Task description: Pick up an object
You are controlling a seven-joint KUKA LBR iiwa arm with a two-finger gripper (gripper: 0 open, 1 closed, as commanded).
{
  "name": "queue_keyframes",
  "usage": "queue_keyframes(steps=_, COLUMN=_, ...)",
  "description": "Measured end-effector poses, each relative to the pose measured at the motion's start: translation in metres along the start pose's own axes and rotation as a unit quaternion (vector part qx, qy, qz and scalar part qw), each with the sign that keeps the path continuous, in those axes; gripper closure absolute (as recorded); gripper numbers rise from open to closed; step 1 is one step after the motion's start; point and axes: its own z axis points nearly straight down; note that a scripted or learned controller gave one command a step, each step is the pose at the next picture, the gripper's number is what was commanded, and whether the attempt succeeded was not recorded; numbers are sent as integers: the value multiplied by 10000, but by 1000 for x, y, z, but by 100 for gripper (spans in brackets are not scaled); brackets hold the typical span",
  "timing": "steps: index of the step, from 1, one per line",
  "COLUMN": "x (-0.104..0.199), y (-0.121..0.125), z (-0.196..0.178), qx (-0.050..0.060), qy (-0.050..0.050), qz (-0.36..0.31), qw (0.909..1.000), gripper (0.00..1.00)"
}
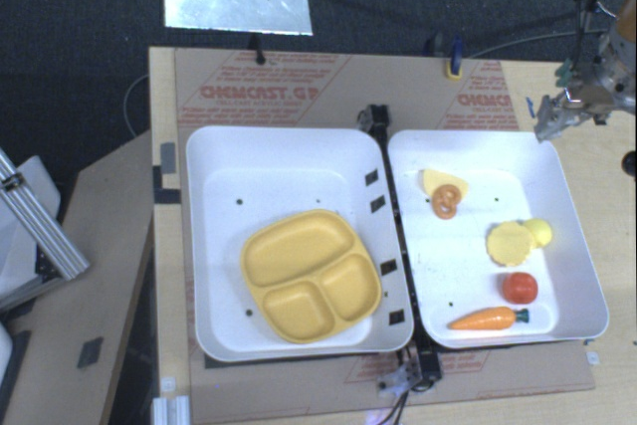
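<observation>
Claw (553, 119) hangs above right bin's (572, 214) far corner, grip state unclear, nothing visibly held; approach step pending, must descend onto a target, e.g. carrot (483, 318) at near edge.

You've got the bench (299, 85) mid-frame, covered by a brown printed sheet (261, 93). Two white bins sit directly on it, touching side by side: left bin (214, 174) centre-left, right bin (577, 244) centre-right.
</observation>
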Motion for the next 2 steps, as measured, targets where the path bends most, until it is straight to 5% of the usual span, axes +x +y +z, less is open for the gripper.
queue_keyframes(steps=2, x=93, y=-34, z=35, qx=21, qy=8, qz=-6, qw=10000, gripper=100)
